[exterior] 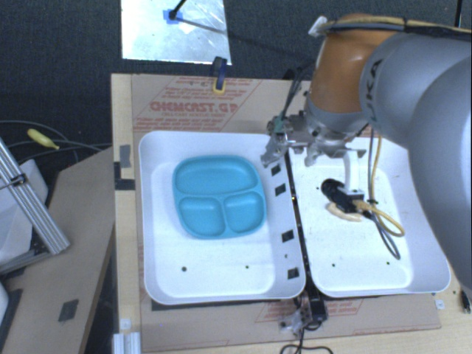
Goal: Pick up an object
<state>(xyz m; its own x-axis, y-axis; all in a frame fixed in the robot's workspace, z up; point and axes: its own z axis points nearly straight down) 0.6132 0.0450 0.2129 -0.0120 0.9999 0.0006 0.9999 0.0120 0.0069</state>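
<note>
1. End effector [289, 150]: stationed over the shared wall between the two bins, toward its far end. I cannot tell how far it is open, and I see nothing held in it
2. Task's thing: blue divided plate [219, 196], lying flat in the left-hand bin [214, 275]. It is to the left of my end effector, somewhat nearer the camera, and clear of it
3. Handling, as judged: moulded plastic, so light, stiff and not fragile, with a smooth face that is likely slippery. Lying flat, it offers only its raised rim or the ridges between its three compartments. The rim nearest my end effector looks the best hold
4. Edges and room: bare white floor shows all round the plate, widest on the side farthest from my end effector. The shared wall directly below is the edge to clear. The right-hand bin [354, 268] lies beneath my arm
</note>
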